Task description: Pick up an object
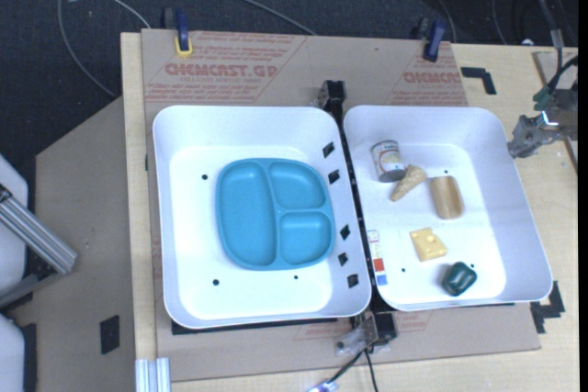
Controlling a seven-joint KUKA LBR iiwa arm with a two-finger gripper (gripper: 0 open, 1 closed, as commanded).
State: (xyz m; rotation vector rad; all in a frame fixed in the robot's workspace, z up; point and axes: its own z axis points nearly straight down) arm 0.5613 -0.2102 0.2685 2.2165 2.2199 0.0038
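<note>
i read this as the approach step, nothing lifted yet: the gripper (533, 135) sits at the right rim of the right bin (487, 119), well apart from the objects lying in it: a small can (387, 160), a tan cone-like piece (409, 182), a tan block (446, 196), a yellow cheese wedge (427, 243) and a dark green lump (458, 278). next move, in my judgement, calls for choosing one target, carrying the arm in over the bin and descending squarely on it. pincer touches none of these and carries nothing i can see; its opening i cannot tell at this size.
</note>
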